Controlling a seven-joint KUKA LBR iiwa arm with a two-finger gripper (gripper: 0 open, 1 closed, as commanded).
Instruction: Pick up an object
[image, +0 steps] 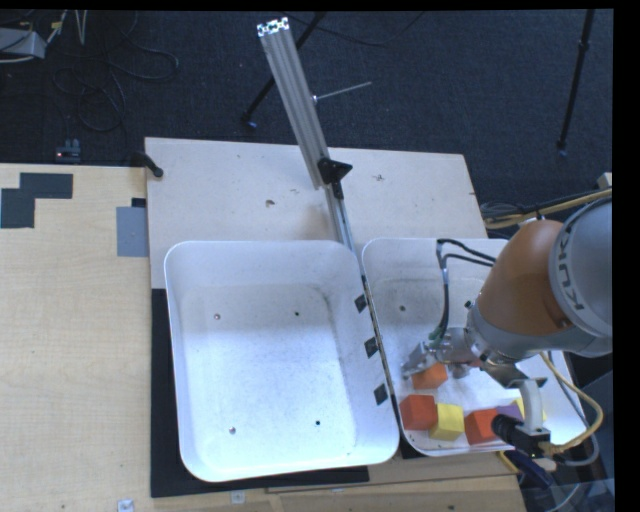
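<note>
In the right bin (400, 270), near its front edge, lie several small blocks: an orange one (430, 377), a red cube (418, 411), a yellow cube (448, 421), another orange-red block (481, 425) and a bit of purple (515, 409). My gripper (432, 358) reaches down from the arm's orange band (522, 282) and sits right over the orange block. Its metal fingers straddle the top of that block, which rests low in the bin.
The left bin (200, 300) stands beside the right one, divided by a rim with black clips (371, 346). A slanted metal bar (300, 100) rises behind the bins. Cables (560, 440) hang by the arm at the right.
</note>
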